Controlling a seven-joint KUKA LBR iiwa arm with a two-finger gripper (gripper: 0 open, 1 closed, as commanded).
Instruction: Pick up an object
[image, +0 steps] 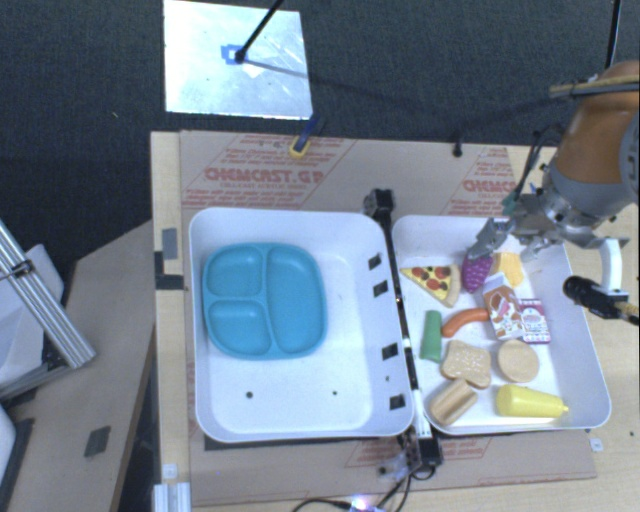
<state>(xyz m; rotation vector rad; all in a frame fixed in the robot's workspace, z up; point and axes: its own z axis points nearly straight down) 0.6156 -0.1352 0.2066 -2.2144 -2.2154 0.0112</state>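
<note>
My gripper (492, 242) hangs over the back of the right bin (590, 370), just above and touching the top of a purple grape bunch (476, 271). Beside the grapes lie a pizza slice (432, 281) to the left and a yellow cheese wedge (513, 268) to the right. Further forward are an orange sausage (465, 321), a green stick (431, 335), a small carton (502, 311), a bread slice (468, 362), a round biscuit (518, 362), a bread roll (452, 402) and a yellow fruit (530, 402).
The left bin (300, 400) holds a blue divided plate (265, 300). A black hinged divider (392, 290) runs between the two bins. A second small packet (534, 322) lies next to the carton. The arm's grey body (590, 190) reaches in from the upper right.
</note>
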